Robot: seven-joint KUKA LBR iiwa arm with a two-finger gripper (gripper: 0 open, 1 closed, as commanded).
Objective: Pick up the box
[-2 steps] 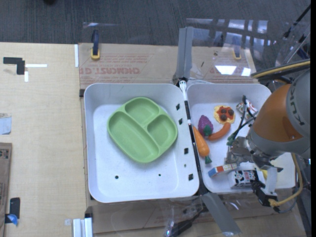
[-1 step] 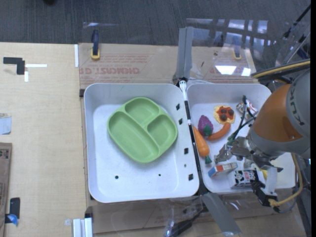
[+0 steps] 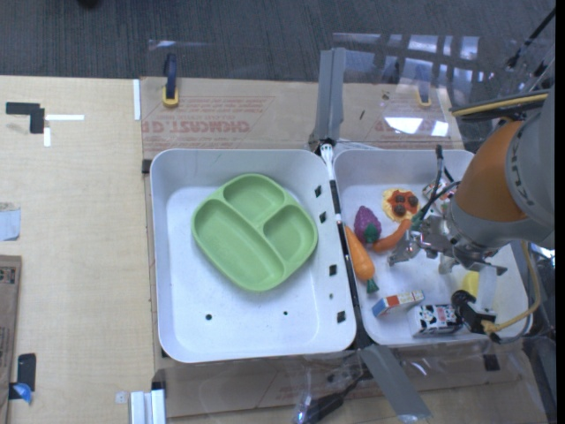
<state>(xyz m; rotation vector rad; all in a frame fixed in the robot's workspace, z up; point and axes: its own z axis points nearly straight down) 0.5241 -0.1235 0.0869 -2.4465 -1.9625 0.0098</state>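
Note:
The box point(image 3: 397, 303) is small and white with a red and a blue end. It lies flat near the front of the right bin point(image 3: 508, 321). My gripper point(image 3: 420, 247) hangs over the middle of that bin, below the arm's orange band point(image 3: 490, 179). It is a little behind and to the right of the box and apart from it. Nothing shows held in it.
Around the gripper lie a carrot point(image 3: 357, 253), a purple toy vegetable point(image 3: 367, 223), an orange sausage-like piece point(image 3: 393, 235), a yellow disc with red dots point(image 3: 400, 203), a yellow item point(image 3: 468, 283) and a black-and-white item point(image 3: 437, 318). A green divided plate point(image 3: 254, 230) sits in the left bin point(image 3: 177, 307).

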